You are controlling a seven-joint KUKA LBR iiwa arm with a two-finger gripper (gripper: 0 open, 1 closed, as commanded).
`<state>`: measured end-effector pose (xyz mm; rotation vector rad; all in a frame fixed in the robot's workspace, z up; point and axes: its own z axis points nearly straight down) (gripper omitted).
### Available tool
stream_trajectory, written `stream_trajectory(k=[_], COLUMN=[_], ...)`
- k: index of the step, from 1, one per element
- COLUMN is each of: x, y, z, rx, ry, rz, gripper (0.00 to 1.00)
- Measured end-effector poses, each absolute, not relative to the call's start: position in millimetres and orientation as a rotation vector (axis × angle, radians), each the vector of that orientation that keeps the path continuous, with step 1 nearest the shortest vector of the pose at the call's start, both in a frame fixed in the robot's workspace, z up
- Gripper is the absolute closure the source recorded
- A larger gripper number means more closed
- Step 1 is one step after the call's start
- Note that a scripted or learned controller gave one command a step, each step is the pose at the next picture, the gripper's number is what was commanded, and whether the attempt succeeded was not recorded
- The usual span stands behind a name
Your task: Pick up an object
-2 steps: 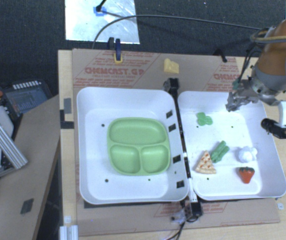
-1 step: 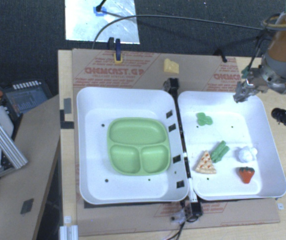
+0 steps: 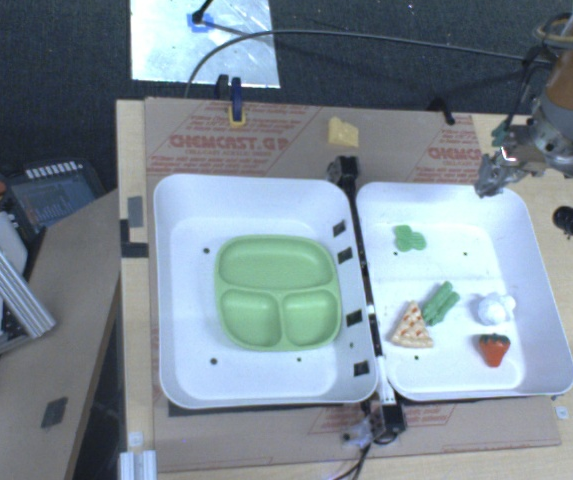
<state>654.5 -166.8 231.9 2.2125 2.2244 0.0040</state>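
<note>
Hovering gripper (image 3: 490, 182) above bin's far rim, toys (image 3: 438, 303) well apart.

1. A robotics lab: two white bins (image 3: 256, 193) sit on a cardboard-covered tabletop (image 3: 296, 133).
2. Cables (image 3: 366, 38) run across dark carpet.
3. A handheld control pendant (image 3: 51, 200) lies on a side bench at left.
4. An aluminium rail (image 3: 1, 268) lies nearby.

Dark carpet (image 3: 46, 58) surrounds the wooden bench (image 3: 131, 268), with a shiny metal sheet (image 3: 204, 28) lying behind it.
</note>
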Motion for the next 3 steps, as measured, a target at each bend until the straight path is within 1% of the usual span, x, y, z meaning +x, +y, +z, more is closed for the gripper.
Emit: stream_trajectory(k=[1,2,3], x=[636.0,613.5,597.9], y=[-113.4,-76.6,-22.3], z=[239.2,236.7,229.8], rx=[2.213,2.214,2.213], ry=[2.229,2.23,2.234], rz=[0.001,0.001,0.001], gripper=[1.0,1.0,1.0])
